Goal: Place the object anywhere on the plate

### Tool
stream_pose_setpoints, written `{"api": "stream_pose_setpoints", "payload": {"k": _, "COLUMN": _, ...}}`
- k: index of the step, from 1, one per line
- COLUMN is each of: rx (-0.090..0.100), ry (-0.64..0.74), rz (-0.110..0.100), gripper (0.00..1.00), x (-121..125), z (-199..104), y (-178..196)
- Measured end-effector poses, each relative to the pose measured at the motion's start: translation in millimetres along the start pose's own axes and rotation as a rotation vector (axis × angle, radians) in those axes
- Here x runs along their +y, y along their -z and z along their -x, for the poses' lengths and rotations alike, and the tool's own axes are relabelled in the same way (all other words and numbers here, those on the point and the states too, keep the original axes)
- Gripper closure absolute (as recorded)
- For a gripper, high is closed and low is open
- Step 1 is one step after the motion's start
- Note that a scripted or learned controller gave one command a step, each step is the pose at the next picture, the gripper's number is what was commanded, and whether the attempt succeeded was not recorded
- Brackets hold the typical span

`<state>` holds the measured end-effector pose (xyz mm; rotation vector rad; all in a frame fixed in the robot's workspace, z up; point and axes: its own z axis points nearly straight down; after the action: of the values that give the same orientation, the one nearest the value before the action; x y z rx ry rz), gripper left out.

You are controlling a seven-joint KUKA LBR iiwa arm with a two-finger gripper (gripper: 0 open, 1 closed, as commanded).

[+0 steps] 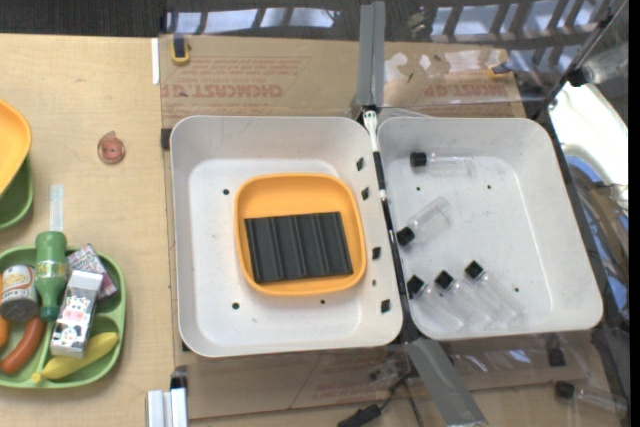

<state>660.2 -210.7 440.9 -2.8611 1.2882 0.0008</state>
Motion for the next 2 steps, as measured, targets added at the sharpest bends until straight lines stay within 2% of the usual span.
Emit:
{"api": "stream_pose_setpoints", "payload": {"k": 1, "rx": 0.001, "ry": 0.238, "rz": -0.001, "gripper": 1.00, "x": -0.4, "z": 0.3, "y": 0.7}}
{"api": "stream_pose_setpoints", "payload": {"k": 2, "rx": 0.000, "ry": 0.583, "rz": -0.002, "gripper": 1.00, "x": 5.9, "z": -6.8, "y": -0.2}}
